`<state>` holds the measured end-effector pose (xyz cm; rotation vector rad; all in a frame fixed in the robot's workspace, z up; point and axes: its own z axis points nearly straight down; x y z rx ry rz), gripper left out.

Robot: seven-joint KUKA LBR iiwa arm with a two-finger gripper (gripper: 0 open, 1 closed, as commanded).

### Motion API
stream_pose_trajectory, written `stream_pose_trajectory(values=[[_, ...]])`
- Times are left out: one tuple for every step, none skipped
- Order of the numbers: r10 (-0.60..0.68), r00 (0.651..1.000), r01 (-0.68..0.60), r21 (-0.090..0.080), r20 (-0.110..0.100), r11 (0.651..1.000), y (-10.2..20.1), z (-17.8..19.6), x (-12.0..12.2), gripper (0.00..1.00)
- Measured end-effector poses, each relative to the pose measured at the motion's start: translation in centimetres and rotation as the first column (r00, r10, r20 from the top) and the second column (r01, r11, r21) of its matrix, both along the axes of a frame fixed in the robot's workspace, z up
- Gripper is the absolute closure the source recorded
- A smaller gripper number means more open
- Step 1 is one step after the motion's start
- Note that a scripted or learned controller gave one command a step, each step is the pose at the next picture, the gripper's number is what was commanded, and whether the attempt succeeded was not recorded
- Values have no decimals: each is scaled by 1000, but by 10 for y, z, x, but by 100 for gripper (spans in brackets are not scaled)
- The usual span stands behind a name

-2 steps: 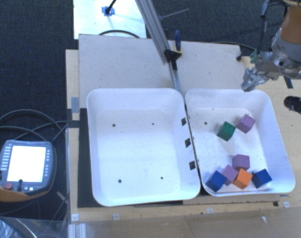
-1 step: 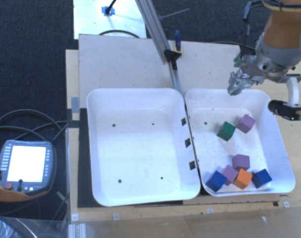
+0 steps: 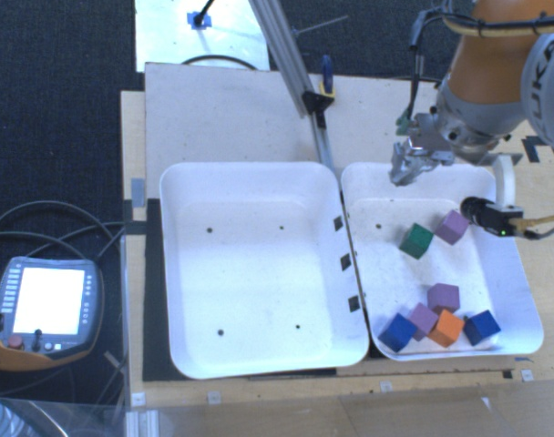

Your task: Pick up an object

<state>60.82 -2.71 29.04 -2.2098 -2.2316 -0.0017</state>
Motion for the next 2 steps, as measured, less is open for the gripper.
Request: stream_pose_trajectory(values=[[1,1000,-1,1,0,1000,57,-21,-4,100],[1,1000,-1,1,0,1000,104,-24,-18,100]])
